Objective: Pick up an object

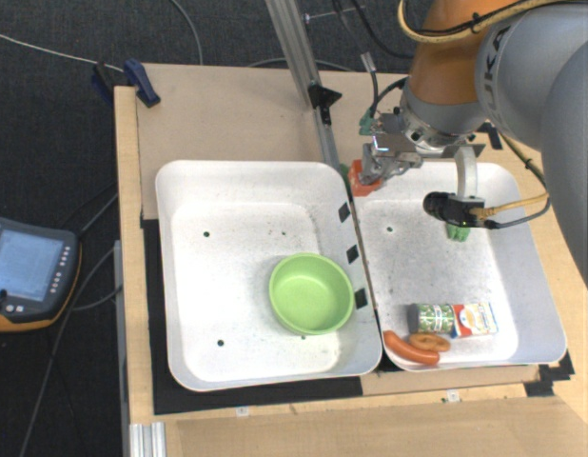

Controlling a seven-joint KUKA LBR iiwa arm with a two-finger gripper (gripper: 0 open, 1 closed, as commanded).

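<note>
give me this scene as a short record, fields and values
left bin: holds a green bowl, upright, near the divider
right bin: a carton lying at the near edge, a sausage at the near left corner, a small green item toward the far side
gripper: over the right bin's far left corner, by an orange-red object
grasp: cannot tell
arm: reaches in from the view's right

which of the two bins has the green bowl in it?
The left bin. The green bowl sits alone near its lower right corner. The right bin holds the small carton and the orange-red sausage-shaped toy along its front edge.
</note>
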